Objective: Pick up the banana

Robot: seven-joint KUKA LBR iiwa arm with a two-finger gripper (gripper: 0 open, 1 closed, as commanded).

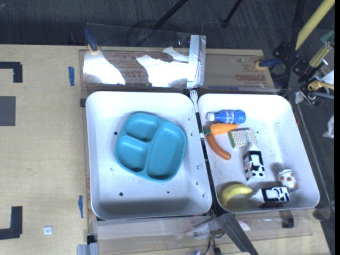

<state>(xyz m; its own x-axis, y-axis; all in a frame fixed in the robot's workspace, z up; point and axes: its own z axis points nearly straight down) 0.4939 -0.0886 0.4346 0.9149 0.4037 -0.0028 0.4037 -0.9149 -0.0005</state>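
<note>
The banana (235, 194), a rounded yellow shape with a smooth skin, is seen lying in the near left corner of the right bin (297, 142), a shallow white tray with rounded corners and a matte finish. Just beside the banana, toward the bin's near wall, a small black-and-white carton (275, 194) is found; its print cannot be read. Farther from the banana, near the bin's middle, a second carton (254, 165) with a black-and-white cow pattern is laid on its side. Beyond that, a patterned packet (241, 137), an orange carrot-shaped piece (219, 146) and a second orange piece (224, 128) are grouped, and a blue bottle (227, 116) with a white cap is laid against the far part of the bin; its label is too small to be read. A small white cup with red marks (287, 178) is set to the banana's right. In the left bin (101, 142), well apart from the banana, a glossy blue divided plate (150, 145) with three compartments is held. Both bins are carried by a pale wooden surface (37, 142). Whether the pincer is released or clenched cannot be told.
</note>
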